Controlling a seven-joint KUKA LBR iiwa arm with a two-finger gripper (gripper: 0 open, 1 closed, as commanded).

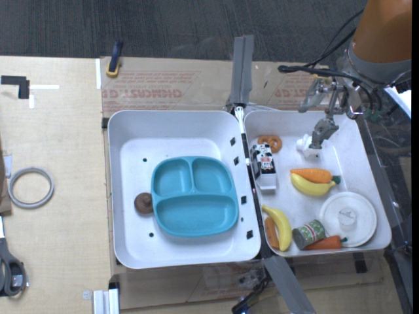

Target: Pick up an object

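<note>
The arm reaches in from the upper right, and my gripper (321, 136) hangs over the back of the right bin (373, 169). A small white object (305, 144) lies just to its left, very close to the tip. Whether they touch is unclear. Further left in that bin are a pretzel (269, 141) and a black-and-white carton (263, 165). In front of the gripper lie a carrot (314, 174) and a banana (311, 187). A white lid (349, 218), a second banana (280, 226), a green can (309, 234) and another carrot (326, 243) lie near the front.
The left bin (124, 149) holds a blue divided plate (194, 195) and a brown round piece (143, 203). A grey divider bar (242, 70) runs back from between the bins. On the bench at the left are a tape roll (29, 187) and scissors (10, 275).
</note>
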